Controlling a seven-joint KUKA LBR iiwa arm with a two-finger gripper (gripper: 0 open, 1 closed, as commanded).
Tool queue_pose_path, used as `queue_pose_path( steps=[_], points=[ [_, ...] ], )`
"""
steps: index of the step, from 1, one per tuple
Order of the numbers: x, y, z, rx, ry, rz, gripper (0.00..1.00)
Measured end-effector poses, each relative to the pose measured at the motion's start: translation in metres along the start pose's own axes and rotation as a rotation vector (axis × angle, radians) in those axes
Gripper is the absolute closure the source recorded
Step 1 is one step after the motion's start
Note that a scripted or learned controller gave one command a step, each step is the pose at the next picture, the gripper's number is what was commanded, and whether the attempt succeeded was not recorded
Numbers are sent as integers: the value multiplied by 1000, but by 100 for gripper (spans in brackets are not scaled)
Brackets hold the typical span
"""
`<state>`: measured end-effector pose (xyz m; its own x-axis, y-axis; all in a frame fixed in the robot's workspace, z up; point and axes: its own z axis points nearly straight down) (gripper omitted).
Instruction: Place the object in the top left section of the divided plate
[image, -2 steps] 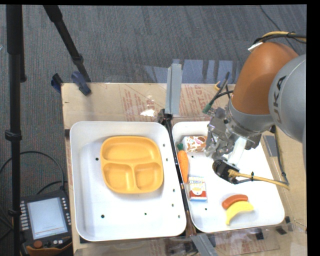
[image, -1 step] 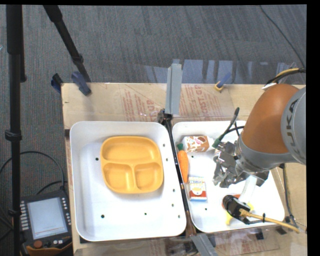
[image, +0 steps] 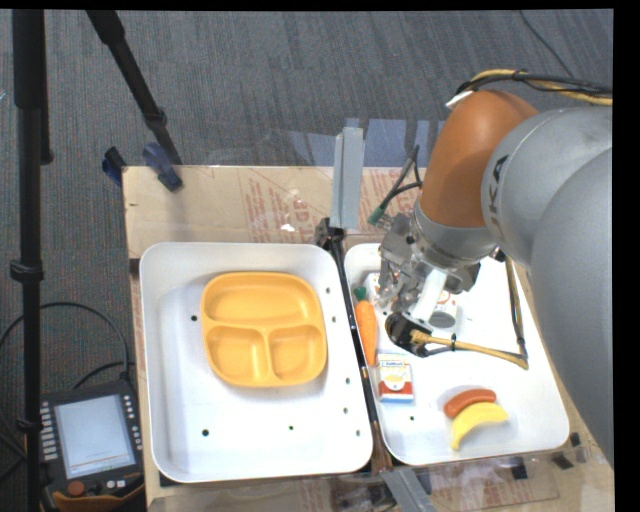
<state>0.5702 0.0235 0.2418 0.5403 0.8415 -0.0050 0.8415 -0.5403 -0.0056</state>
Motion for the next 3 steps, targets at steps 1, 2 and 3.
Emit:
queue_pose_path(
  steps=[1, 2, 3],
  points=[
    [54, -27, 24, 1, 0, -328, 100],
    [43, 24, 14, -2, 1, -454, 100],
    [-1, -36, -16, 0, 1, -389, 100]
  ],
)
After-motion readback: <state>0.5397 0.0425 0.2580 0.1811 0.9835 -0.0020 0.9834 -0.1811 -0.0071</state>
